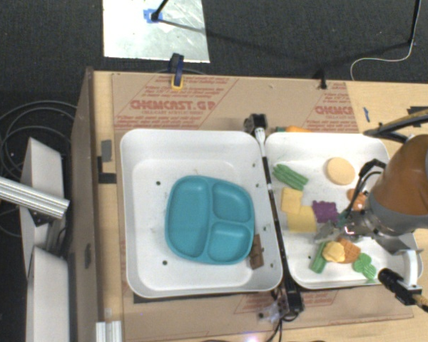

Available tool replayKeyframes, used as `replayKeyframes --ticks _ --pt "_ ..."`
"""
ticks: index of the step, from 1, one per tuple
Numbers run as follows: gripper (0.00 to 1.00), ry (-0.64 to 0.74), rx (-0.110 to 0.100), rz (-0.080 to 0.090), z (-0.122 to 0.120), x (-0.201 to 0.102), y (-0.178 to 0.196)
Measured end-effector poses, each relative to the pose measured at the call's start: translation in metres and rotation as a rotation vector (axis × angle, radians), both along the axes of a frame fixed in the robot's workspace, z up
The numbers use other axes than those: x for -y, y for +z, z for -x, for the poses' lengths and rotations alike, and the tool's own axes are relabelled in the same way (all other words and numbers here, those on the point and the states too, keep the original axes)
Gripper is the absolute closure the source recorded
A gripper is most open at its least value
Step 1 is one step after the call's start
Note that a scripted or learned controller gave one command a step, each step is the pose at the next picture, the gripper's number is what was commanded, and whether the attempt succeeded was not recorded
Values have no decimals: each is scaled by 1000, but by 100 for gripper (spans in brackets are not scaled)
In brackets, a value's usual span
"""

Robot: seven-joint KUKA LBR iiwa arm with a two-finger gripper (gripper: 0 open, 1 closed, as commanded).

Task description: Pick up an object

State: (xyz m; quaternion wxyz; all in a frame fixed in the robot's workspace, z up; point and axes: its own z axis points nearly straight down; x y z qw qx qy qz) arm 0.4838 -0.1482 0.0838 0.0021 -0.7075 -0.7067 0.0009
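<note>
left white bin (146,191): teal divided plate (209,219) at centre, small brown piece (257,251) against right wall. right white bin (371,147): green ridged piece (289,176) upper left, tan round piece (339,170) upper middle, yellow blocks (295,211) below green piece, purple piece (325,210) just beside them. gripper (340,232) low over cluster near front wall: yellow item (334,251), orange item (351,250), green pieces (365,266). finger opening: cannot tell; no object seen between fingers.

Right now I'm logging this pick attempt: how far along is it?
Done: the arm has reached into the right bin. In hand: the gripper sits low among the toys by the purple piece. Left: no object is visibly lifted; grasp and raise remain.
</note>
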Motion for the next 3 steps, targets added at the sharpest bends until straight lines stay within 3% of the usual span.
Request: replayKeyframes --ticks 1,2,3 --pt "0 6 12 6 -59 35 2" --pt "0 11 10 3 -103 -4 2" --pt "100 8 10 3 -101 -2 12"
